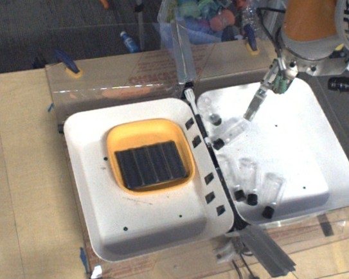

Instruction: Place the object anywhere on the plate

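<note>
Nearest, clear vials (267, 188) lying in the right bin (334, 164), toward the front. Left across the divider, the yellow plate (116, 138). Farther back, the gripper (252, 109) hovering beyond the vials; grip state impossible to tell.

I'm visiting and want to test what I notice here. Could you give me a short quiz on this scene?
1. True or false: the yellow plate sits in the right bin.
2. What dark thing lies on the plate?
3. Where is the gripper? A) over the left bin B) over the right bin C) off the bench

Key:
1. False; it sits in the left bin.
2. A black ridged tray.
3. B, near the small clear bottles.
</note>
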